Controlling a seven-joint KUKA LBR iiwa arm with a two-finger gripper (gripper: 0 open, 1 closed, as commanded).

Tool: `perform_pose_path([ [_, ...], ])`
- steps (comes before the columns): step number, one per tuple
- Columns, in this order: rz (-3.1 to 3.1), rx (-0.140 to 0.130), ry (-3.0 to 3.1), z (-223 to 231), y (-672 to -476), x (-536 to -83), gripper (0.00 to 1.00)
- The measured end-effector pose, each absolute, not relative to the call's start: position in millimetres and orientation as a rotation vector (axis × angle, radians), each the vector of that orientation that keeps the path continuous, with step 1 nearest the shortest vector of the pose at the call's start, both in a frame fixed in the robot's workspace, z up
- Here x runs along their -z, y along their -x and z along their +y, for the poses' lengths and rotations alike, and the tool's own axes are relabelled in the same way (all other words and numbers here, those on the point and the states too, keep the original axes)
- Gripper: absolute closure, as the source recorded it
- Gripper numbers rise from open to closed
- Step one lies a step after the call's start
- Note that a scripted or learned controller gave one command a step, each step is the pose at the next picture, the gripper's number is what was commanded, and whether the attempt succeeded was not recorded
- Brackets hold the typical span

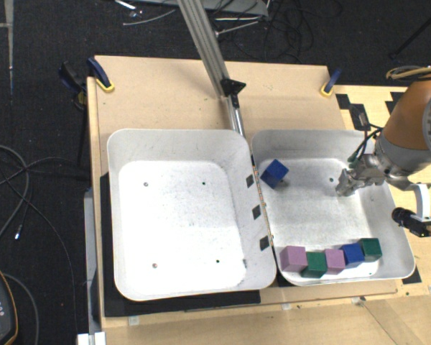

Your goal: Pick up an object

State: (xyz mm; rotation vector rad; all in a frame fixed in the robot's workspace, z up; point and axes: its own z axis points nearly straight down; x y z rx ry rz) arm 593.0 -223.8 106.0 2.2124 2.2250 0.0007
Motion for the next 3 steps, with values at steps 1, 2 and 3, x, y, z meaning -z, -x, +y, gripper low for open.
perform_pose_path([
  [1, 2.227, 0.001, -2.213, -223, -592.9, -105, 0.0],
  [2, 2.223, 0.001, -2.221, -224, -586.5, -95, 0.0],
  [3, 2.218, -0.008, -2.208, -225, -657.5, -247, 0.0],
])
